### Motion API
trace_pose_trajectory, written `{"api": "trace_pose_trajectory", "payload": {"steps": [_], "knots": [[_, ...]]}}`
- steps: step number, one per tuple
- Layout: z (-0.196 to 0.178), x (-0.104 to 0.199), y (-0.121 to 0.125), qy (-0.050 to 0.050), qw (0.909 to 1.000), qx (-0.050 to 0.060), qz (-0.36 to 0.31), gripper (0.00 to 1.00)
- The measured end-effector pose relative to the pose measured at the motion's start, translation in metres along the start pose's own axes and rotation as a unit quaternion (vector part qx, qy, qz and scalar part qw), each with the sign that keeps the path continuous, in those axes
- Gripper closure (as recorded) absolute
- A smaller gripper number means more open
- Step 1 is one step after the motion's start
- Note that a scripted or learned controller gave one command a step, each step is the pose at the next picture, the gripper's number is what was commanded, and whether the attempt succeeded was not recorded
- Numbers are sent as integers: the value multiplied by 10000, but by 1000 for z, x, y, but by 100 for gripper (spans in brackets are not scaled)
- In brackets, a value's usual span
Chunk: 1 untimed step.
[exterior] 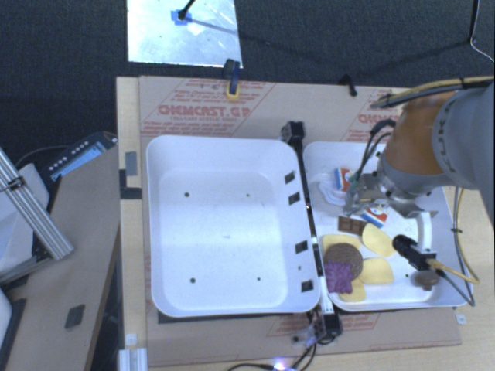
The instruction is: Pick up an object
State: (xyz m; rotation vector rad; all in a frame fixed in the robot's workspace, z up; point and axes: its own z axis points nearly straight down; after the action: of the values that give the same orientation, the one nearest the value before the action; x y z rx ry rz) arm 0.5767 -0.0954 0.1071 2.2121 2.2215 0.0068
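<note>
Hand (357,199), its grip state impossible to tell, hangs low in the shallow white right bin (442,207). Reaching step, I judge; next needs closing on 1 item, perhaps the small brown chocolate-like block (349,225) at 6 o'clock.

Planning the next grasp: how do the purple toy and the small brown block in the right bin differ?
The purple toy is lumpy and irregular; the brown block is flat and rectangular. The purple toy looks larger than the brown block. The purple toy sits at the bin's near left corner beside a brown disc, on yellow pieces; the brown block lies farther back, close under the gripper. Both lie in the right bin.
</note>
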Motion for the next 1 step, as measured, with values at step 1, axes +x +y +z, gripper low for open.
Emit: {"api": "trace_pose_trajectory", "payload": {"steps": [1], "knots": [[-185, -20, 0, -16, 10000, -65, 5, 100]]}}
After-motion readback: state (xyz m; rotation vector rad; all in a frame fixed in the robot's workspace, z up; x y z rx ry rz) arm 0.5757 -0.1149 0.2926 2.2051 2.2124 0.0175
